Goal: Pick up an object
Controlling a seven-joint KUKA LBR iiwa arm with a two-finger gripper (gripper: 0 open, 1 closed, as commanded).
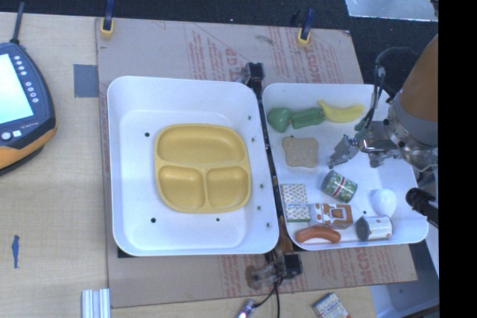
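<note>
Two white bins sat side by side on the bench. The left bin carried a yellow divided tray, three compartments, lying flat in the middle of the floor.

The right bin was the busy one. Along its far edge lay a green pepper-like piece, a green cylinder just beside it, and a yellow banana touching the cylinder's end. Nearer the centre lay a slice of toast, flat. Below that, a small green can was tipped on its side. Down along the near edge were a pale patterned packet, a little red-and-white carton next to it, a hot dog against the rim, a grey-capped white canister on its side, and a white egg just above the canister.

And the arm came in from the right, the wrist bent down over the right bin. The gripper hung over the bin floor between the toast and the can, near both, just to the right of the toast. Its fingers looked drawn close together with nothing between them, though the metal blurred there and the tips were hard to read. Every object lay on the bin floor, none lifted.
</note>
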